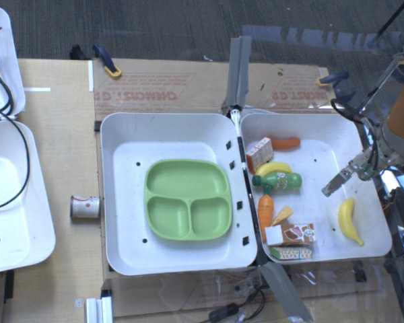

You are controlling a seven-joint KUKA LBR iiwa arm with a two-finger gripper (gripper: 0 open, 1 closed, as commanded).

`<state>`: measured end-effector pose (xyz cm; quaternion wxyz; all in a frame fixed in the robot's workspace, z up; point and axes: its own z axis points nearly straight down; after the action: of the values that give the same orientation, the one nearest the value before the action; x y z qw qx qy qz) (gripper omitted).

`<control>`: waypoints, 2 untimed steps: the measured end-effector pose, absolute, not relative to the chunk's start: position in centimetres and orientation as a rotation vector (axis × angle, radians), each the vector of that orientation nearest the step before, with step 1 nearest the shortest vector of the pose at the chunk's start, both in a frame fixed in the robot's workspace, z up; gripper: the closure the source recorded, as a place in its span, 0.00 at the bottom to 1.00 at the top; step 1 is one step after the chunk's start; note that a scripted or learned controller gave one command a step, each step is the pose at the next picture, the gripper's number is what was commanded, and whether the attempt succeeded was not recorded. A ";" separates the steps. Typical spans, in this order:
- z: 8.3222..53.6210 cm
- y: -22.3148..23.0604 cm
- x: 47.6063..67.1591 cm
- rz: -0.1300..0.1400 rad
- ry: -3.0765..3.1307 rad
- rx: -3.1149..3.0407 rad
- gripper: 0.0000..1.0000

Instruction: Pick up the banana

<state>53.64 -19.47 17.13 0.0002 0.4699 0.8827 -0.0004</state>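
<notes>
The banana (350,221) lies lengthwise near the right wall of the right bin (323,130), on the bare white floor. My gripper (334,184) hangs over the same bin, tilted down toward the left, just up and left of the banana's top end and apart from it. Nothing shows between it and the banana. A second yellow fruit (272,169) peeks out behind a green bottle (280,182) at the bin's left side.
Along the right bin's left wall sit an orange sausage (286,142), a small carton (258,155), a carrot (265,209), a cheese wedge (281,214) and two boxes (293,237). The left bin (121,180) holds a green divided plate (188,199). A small can (85,207) lies on the bench.
</notes>
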 end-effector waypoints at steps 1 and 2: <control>9.1 -22.2 49.9 0.001 2.777 1.470 0.00; 9.9 -22.2 50.0 0.002 2.773 1.475 1.00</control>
<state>50.02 -22.22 9.90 0.0001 0.4696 0.8829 0.0007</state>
